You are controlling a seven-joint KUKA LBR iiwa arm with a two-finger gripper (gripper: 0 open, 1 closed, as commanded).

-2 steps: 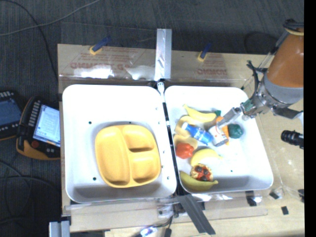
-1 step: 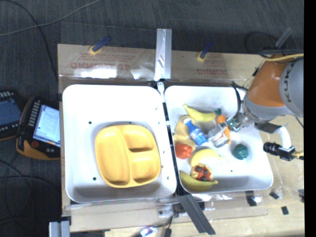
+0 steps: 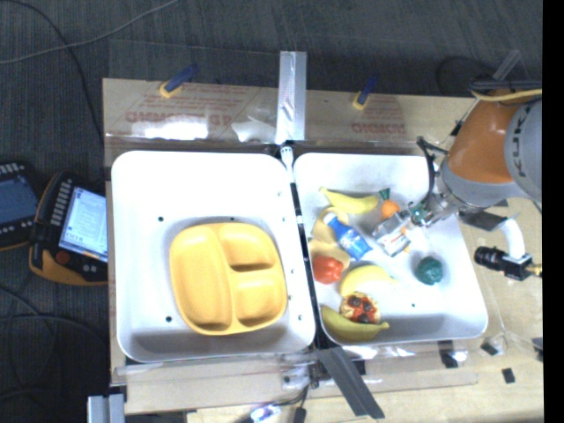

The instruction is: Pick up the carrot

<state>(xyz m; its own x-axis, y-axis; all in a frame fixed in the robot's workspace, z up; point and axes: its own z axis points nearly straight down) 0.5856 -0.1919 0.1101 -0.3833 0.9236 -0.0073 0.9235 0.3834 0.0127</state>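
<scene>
Camera view from above, and the grey arm with its orange band [image 3: 480, 144] reaches in from the right, its metal hand [image 3: 394, 229] low over the right white bin [image 3: 458, 311]. Whether that hand is open or closed, I cannot tell; the silvery parts blur together. The small orange carrot with a green top [image 3: 388, 207] lies just beside the hand, up against the tip of a yellow banana [image 3: 351, 201] near the bin's back wall. A blue-and-white bottle [image 3: 348, 237] sits left of the hand, a red tomato-like piece [image 3: 327, 270] below it. A round teal ball [image 3: 430, 270] rests apart on the right. At the front, a pale yellow fruit [image 3: 366, 278] touches another yellow piece with a red-and-dark patch [image 3: 355, 317]. The left white bin [image 3: 141, 192] carries a yellow 3-compartment plastic plate [image 3: 229, 276]. On the tabletop's far left lies an orange-edged pendant with a lit screen [image 3: 75, 232].
</scene>
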